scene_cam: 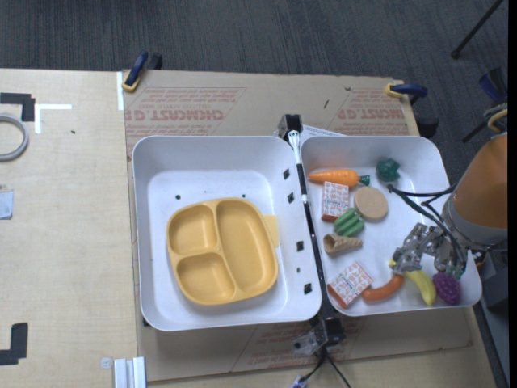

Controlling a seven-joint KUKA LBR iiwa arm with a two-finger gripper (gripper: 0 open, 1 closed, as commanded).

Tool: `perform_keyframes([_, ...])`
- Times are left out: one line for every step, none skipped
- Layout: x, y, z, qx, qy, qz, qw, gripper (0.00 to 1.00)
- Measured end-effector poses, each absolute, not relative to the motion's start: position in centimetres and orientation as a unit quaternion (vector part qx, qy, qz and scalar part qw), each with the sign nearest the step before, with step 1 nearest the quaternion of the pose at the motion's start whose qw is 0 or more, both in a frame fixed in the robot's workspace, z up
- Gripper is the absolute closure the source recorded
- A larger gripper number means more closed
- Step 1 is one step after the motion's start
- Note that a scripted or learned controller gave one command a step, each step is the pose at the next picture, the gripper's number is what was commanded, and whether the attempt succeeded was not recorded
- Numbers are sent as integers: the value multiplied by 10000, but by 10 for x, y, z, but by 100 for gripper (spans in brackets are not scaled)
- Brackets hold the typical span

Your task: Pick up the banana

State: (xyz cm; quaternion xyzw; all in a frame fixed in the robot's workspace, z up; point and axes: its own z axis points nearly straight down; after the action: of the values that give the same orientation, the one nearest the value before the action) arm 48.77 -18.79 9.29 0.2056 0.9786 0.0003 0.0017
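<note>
Down at the near right corner of the right bin (440, 156), the gripper (420, 255) is hanging low over the toys, its metal fingers pointing toward the bin floor just above the banana (421, 285). Whether the hand is clenched, released or grasping anything cannot be told, since the tangle of metal and cables is hiding that part. The banana is lying on the bin floor near the front wall, curving toward the corner, with the purple grapes (447, 288) touching its right side and the sausage (382, 289) lying just to its left. Nothing is showing between the banana and the floor, so it is resting in the bin rather than being lifted. The arm (485, 192) is reaching in from the right, its orange band sitting over the bin's right wall, and black cables are trailing from it across the bin toward the green broccoli (388, 168) at the back. Farther left in the same bin, a carrot (333, 176) is lying near the back, with a red and white packet (334, 200) just in front of it, a round tan cookie (371, 204) beside that, a green pepper (350, 223) and a cone (342, 243) toward the middle, and a second packet (350, 284) near the front. Sitting in the left bin (153, 156), well apart from all this, is a yellow divided plate (220, 250).
</note>
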Motion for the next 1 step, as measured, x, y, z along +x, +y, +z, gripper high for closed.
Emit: perform_keyframes([478, -135, 93, 1568, 9876, 1, 11, 100])
